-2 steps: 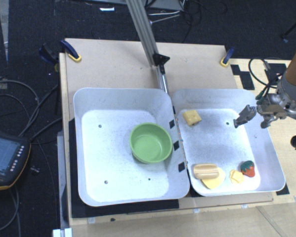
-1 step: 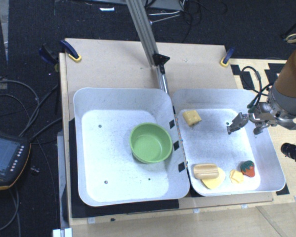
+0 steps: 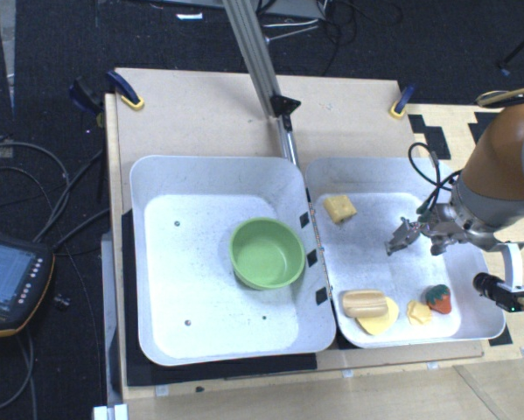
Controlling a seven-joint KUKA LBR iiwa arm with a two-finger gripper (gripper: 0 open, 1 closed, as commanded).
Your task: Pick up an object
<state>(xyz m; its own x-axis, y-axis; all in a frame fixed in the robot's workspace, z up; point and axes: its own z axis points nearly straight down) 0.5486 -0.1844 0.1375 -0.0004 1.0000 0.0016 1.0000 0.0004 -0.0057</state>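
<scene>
— Any writing or labels to read?
— None legible.
— What's in the bins?
— The left bin (image 3: 157, 261) holds a green bowl (image 3: 267, 253), upright. The right bin (image 3: 471, 322) holds a yellow block (image 3: 338, 208) beyond the bowl's right side, a tan bun (image 3: 364, 303) lying crosswise on a yellow wedge (image 3: 377, 320), a small yellow piece (image 3: 419, 313) and a red strawberry (image 3: 438, 299).
— And the hand?
— The hand (image 3: 403, 236) hovers over bare bin floor right of the bowl, between block and bun — gripping nothing; spread or pressed together, I cannot tell.
</scene>
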